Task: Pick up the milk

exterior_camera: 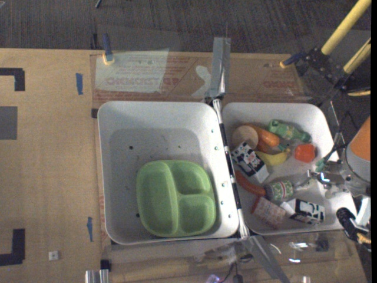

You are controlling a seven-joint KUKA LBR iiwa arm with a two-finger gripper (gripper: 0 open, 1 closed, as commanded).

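The milk (249,160) is a small carton with a black-and-white cow pattern, lying at the left side of the right bin (321,118) near the divider. My gripper (325,175) hangs over the bin's right side, a good way to the right of the milk, with other items between them. The grey arm with its orange band (362,143) comes in from the right edge. The metal parts at the gripper are too small and cluttered to read.
Around the milk lie a tan round item (244,136), a carrot (268,138), a banana (274,157), a red sausage-like piece (252,186) and a green-labelled bottle (281,189). A second black-and-white box (309,211) lies near the front right. The left bin holds a green divided plate (177,198).
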